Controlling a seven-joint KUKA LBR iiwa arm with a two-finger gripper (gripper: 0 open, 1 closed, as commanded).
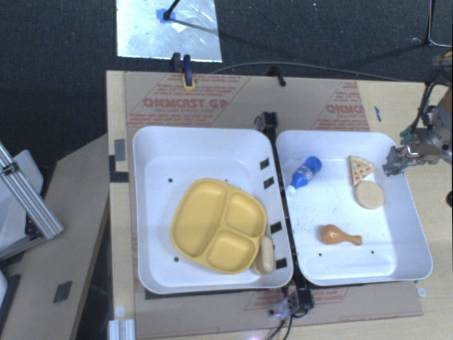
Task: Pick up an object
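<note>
In the right bin [407, 257] lie a small blue bottle [306, 171] with a white cap, a pizza slice [361, 168], a round tan biscuit [369, 194] and an orange-brown drumstick [340, 236]. The left bin [152, 190] holds a yellow divided tray [218, 225] with a pale bread roll [266, 254] leaning at its right corner. My gripper [393, 163] hangs at the right bin's upper right edge, just right of the pizza slice, with nothing seen between its fingers.
The bins rest on a brown cardboard sheet [212, 98] on the bench. A black clamp [267, 122] joins the bins at the back. A metal plate [170, 20] lies on dark carpet beyond. An aluminium rail [28, 197] stands at the left.
</note>
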